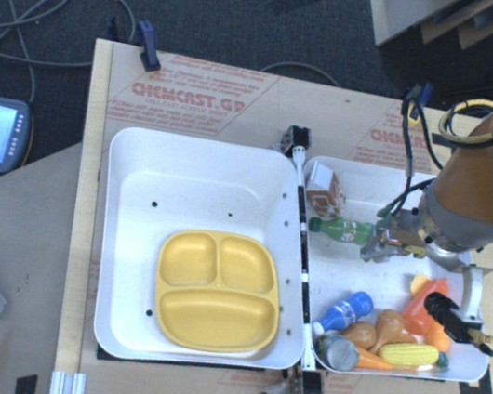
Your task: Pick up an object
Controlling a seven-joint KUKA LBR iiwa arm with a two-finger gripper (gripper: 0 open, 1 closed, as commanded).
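Nearest, a yellow three-compartment plastic plate (218, 290) lies in the left white bin (139, 163). Farther, in the right white bin (363, 176), the gripper (388, 243) grasps a lying green plastic bottle (343, 229) between closed fingers.

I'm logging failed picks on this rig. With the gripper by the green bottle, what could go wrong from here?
1. The green bottle lies on its side; being round, it may roll or slip away from the gripper.
2. It lies close to the small carton and the bin wall, so a push could jam it there.
3. The toys crowded near the arm could get knocked.
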